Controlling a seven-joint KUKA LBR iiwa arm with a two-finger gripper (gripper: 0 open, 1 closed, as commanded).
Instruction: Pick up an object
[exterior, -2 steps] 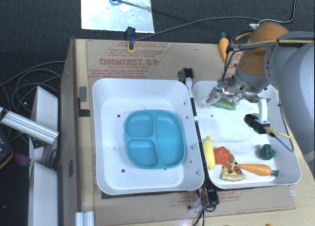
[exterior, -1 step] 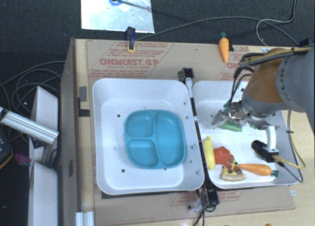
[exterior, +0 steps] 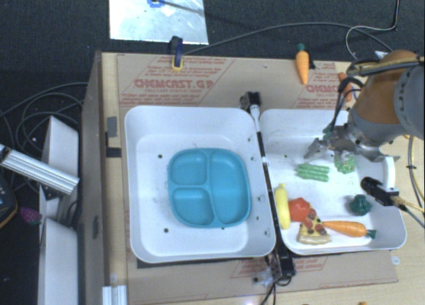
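Note:
The right bin [exterior: 292, 124] holds several toy foods. Green beans [exterior: 312, 173] lie near its middle, with a yellow banana [exterior: 282, 205], a red tomato [exterior: 299, 208] and a pizza slice [exterior: 313, 231] toward the front left. A carrot [exterior: 346, 228] and dark green broccoli [exterior: 359, 204] lie at the front right. My gripper [exterior: 330, 151] hangs low over the bin's back half, just behind the beans. A pale green object [exterior: 344, 163] sits right beside or under it; whether it is gripped is unclear.
The left bin [exterior: 149, 131] carries a blue divided plate [exterior: 208, 187]. A second carrot [exterior: 303, 64] lies on the cardboard behind the right bin. A black and white part [exterior: 380, 189] juts over the right bin's right side. Cables run behind the bench.

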